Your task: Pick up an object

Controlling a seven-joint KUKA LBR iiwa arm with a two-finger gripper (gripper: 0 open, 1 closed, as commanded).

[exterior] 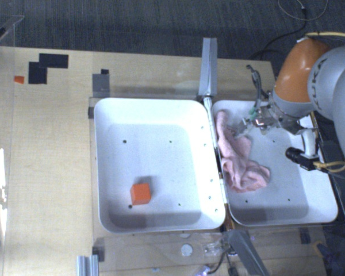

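One pincer [245, 127] meets the pink cloth [237, 154]; its spread, I cannot tell.

Materials and finishes on the bench

The bins [155, 111] look like smooth white plastic; the pink towel [238, 160] is soft, rumpled cloth; the surface [46, 171] shows pale matt wood; the orange band [296, 68] is glossy.

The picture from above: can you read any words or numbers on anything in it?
None can be read for sure.
Grey robot arm: dark marks near the right edge that might be letters, cut off and too blurred to read.
Black shapes and the small orange square on the bench: plain patches, no writing.
Orange block, pink cloth, both white bins: no text.
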